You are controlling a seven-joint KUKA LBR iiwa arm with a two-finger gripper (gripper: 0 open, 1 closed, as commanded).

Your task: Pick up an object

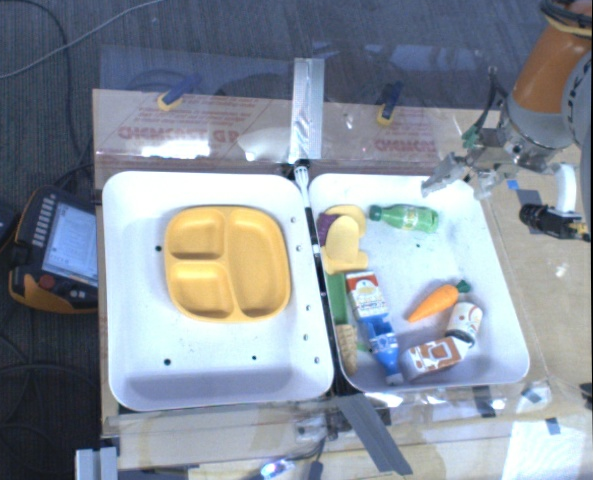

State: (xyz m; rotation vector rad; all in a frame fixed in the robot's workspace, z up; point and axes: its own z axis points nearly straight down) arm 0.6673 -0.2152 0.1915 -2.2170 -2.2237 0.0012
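- The things I could pick all lie in the right bin (496, 268), in the right half of the frame. The green bottle (404, 217) lies on its side near the top of that bin, and it is the thing closest to me.
- My gripper (454, 174) hangs over the bin's top right corner, a little to the right of the bottle and apart from it. My jaws look spread open, with nothing between them.
- The bottle is round, so I think it could roll away if one jaw bumps it first.
- It lies close to the bin's top wall. If I come down too far back, I could hit the wall.
- Lower down, the orange carrot (434, 302) lies tilted, with a small can (464, 321) just beside it. Grabbing one could push the other.
- Along the left side of this bin, the yellow piece (343, 240) and the red carton (364, 294) sit packed close. My jaws may not fit between them.
- The yellow tray (226, 262) sits alone in the left bin (126, 298). It is wide and flat, so I think it is hard to pinch.
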